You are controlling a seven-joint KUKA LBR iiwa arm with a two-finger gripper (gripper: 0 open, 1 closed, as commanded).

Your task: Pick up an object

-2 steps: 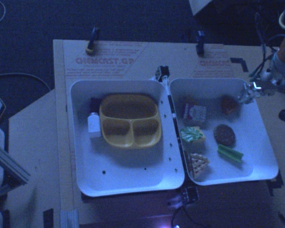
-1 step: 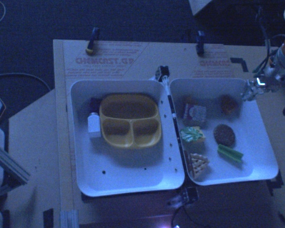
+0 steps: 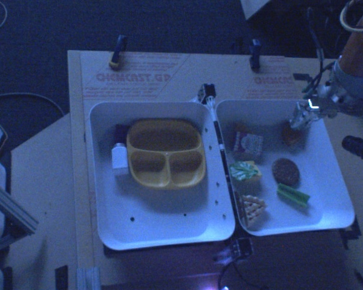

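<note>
Small brown object, rounded, dim, in right bin, jaws just above it, grip indiscernible

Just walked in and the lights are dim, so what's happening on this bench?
A robot arm reaches in from the right, its end effector low over the far corner of the right bin, right by a small brown item. I can't tell whether it grips anything. Also in that bin: a round brown cookie-like piece, a green block, a pink-and-white packet. The left bin holds a yellow divided plate and a white bottle.
</note>
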